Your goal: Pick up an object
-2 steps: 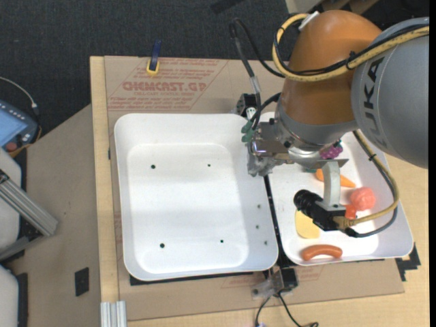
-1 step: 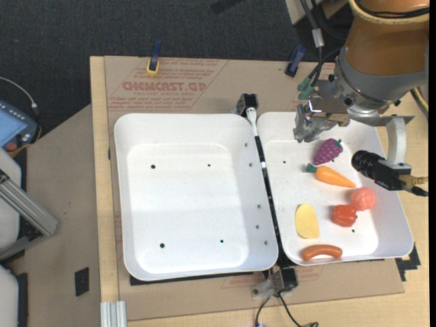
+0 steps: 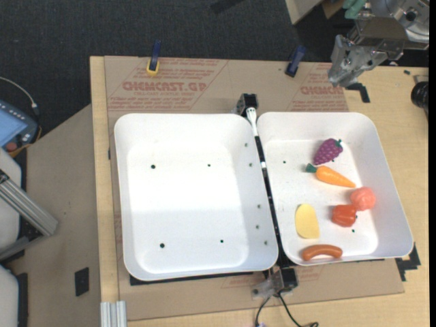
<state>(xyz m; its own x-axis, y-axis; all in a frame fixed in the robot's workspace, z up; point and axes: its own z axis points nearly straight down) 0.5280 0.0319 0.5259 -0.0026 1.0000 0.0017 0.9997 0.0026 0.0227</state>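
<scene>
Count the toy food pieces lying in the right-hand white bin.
6, none visibly hidden: purple plastic grapes farthest back, orange carrot just below, pink peach, red pepper, yellow lemon-like slice, brown sausage nearest.

2 bins, both white: left bin [image 3: 136,203] dotted with 4 small dark spots on its floor, right bin [image 3: 385,162] likewise speckled with a few dark dots.

Grape bunch [image 3: 328,151]: purple, bumpy texture.
Carrot [image 3: 332,176]: orange, green at the stub end.
Round fruit [image 3: 364,198]: pinkish-red.
Pepper [image 3: 345,215]: red.
Flat oval piece [image 3: 306,221]: pale yellow.
Sausage [image 3: 321,253]: reddish-brown, glossy.

Board under bins [image 3: 102,182]: tan cardboard, faded red lettering along the top.
Clamp [image 3: 154,58]: blue with yellow base. Second clamp [image 3: 296,60]: dark blue.
Gripper [image 3: 346,70]: silvery grey metal.
Floor [image 3: 68,19]: dark charcoal.
</scene>
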